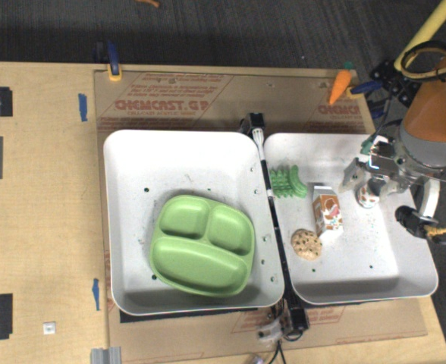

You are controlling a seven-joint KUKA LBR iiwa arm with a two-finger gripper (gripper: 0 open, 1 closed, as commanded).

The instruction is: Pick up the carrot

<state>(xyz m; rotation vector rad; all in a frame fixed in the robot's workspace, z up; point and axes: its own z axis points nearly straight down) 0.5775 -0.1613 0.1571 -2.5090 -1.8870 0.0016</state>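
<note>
Meanwhile the carrot lay near the table's far right corner; the pincer hovered over the right bin, perhaps pressed together; I cannot tell

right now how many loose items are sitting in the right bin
3: a green ridged toy near the divider, a small carton at the middle, and a cookie in front of it. The gripper may hide another beneath it.
</note>
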